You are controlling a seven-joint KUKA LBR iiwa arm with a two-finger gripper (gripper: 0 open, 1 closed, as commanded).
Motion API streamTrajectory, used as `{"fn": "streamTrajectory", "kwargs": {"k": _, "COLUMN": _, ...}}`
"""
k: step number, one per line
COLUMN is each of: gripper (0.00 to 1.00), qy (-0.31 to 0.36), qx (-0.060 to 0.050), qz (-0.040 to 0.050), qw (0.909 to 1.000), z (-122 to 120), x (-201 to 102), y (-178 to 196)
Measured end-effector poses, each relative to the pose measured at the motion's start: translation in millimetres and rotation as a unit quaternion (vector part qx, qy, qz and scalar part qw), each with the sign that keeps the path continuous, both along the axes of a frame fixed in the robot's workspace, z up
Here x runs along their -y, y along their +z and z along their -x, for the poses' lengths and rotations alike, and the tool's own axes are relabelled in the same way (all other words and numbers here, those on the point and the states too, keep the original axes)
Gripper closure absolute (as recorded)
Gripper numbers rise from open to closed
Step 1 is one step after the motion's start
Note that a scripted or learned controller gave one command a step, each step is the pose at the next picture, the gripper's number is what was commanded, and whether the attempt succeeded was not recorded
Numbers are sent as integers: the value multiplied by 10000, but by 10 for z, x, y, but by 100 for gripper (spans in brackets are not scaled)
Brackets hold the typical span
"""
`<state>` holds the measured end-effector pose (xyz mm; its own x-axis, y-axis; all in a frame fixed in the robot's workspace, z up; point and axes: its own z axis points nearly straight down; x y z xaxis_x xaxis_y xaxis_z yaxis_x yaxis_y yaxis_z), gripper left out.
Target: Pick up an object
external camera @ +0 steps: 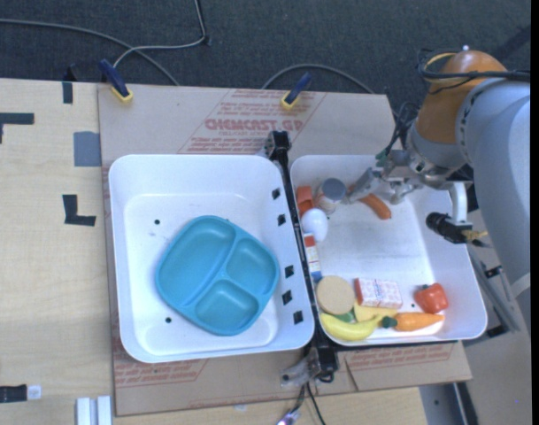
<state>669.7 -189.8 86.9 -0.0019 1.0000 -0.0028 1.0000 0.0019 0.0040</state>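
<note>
Red print reading "CHEMCAST GP" is showing on the brown cardboard sheet [242, 122] under my two shallow white plastic bins; smaller lines beside it are too blurred to read. A small red-and-white printed carton [378, 291] is lying in the right bin [375, 246], its lettering too small to make out.

I am reaching in from the right, my grey arm [495, 140] with its orange band bending down over the right bin's far right corner. My gripper [368, 184] is pointing left and downward, hovering just above an orange sausage-shaped toy [376, 206]. Whether my jaws are apart or together, I cannot tell.

Left of that orange toy a grey round piece [333, 189] and a white egg-shaped object [314, 223] are sitting near the bin's left wall. Along the near edge a tan round bun [334, 294], a yellow banana [349, 327], an orange carrot [415, 322] and a red pepper-like toy [432, 297] are crowding together.

A light blue divided plastic plate [218, 274] is lying in the left bin [136, 264]
</note>
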Motion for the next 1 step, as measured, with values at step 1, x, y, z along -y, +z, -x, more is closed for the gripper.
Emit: {"fn": "streamTrajectory", "kwargs": {"k": 1, "gripper": 100, "qy": 6, "qx": 1, "qz": 10, "qw": 10000, "z": -3, "x": -2, "y": 102}}
